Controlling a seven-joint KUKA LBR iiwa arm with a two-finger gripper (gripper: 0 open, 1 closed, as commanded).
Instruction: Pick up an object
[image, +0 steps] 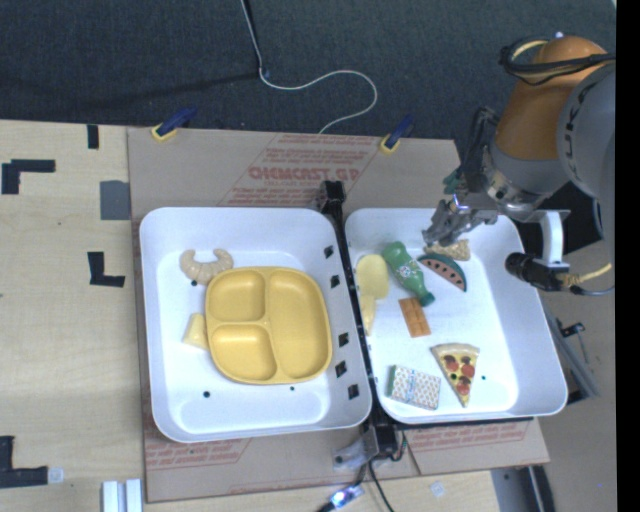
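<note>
Yellow tray (268, 325) x1 (left bin (165, 260)) | green bottle (408, 271) x1 | gripper (441, 233) x1

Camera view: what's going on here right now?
The KUKA arm reaches in from the right, its hand low over the far side of the right bin, just above the watermelon slice. Nothing visibly held. Also in that bin: a green bottle, pizza slice, orange block and patterned pouch. The left bin holds a yellow divided plate.
</note>
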